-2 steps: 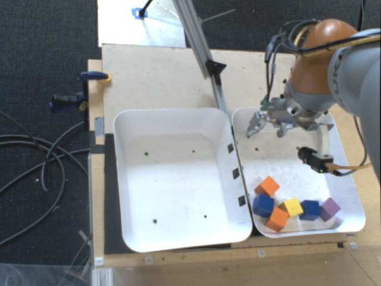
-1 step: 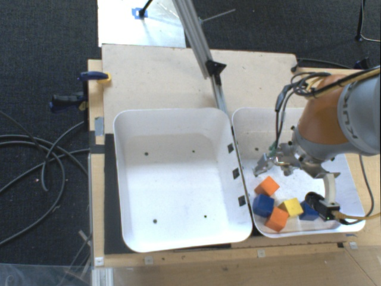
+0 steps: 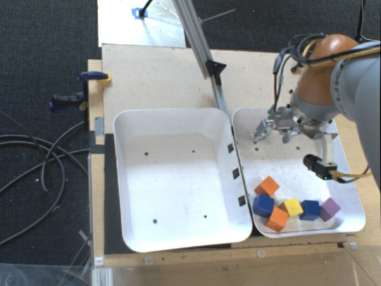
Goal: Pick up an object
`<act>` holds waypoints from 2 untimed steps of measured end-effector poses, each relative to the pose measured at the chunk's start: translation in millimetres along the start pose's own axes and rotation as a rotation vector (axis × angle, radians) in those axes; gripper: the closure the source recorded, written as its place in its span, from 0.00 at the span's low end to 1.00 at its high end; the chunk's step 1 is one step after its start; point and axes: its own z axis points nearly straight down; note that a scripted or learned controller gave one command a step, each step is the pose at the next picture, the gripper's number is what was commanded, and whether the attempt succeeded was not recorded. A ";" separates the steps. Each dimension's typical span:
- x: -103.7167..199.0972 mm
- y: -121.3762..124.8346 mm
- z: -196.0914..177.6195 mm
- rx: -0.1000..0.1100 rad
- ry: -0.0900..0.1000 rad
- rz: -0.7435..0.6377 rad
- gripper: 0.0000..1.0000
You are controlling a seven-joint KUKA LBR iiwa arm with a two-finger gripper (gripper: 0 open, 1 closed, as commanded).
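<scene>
The arm (image 3: 357,79) wears a smooth grey casing, rounded at its joints. A glossy orange band (image 3: 321,64) bulges above the wrist. Thin black cables (image 3: 278,70) loop beside it. The tool (image 3: 272,133) is bare silvery metal, small and angular.

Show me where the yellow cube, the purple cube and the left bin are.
yellow cube (image 3: 293,207): camera view, its top face.
purple cube (image 3: 330,208): camera view, its top face.
left bin (image 3: 172,112): camera view, its far rim.
</scene>
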 end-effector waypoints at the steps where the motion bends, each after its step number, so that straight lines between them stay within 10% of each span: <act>1: 6.3 -106.3 48.2 0.018 0.003 0.007 0.00; 2: 6.2 -100.8 34.8 0.004 0.001 0.003 1.00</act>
